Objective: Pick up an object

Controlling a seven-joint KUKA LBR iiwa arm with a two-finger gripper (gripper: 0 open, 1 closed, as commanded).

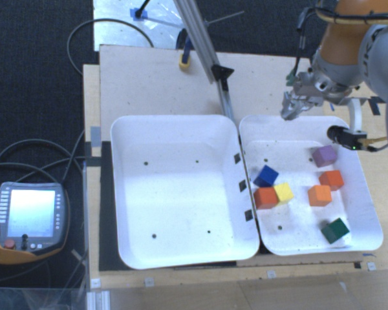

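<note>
a: white plastic, two shallow bins side by side on the bench. the left bin and the right bin touch along their inner walls.

b: where are the blocks?

a: all in the right bin. a blue cube sits near the left wall, with a yellow cube just beside it and a red-orange cube touching the yellow one. further right are a purple cube, an orange-red cube below it, an orange cube just beside that, and a green cube near the front corner.

b: and the arm?

a: grey, with an orange band, reaching in from the right. the gripper hangs over the far rim of the right bin, well apart from every cube.

b: fingers?

a: too small and blurred; i cannot tell whether they are spread or pressed together. nothing shows between them.

b: anything else?

a: a teach pendant lies left of the bench, its cable looping on the dark floor.
</note>
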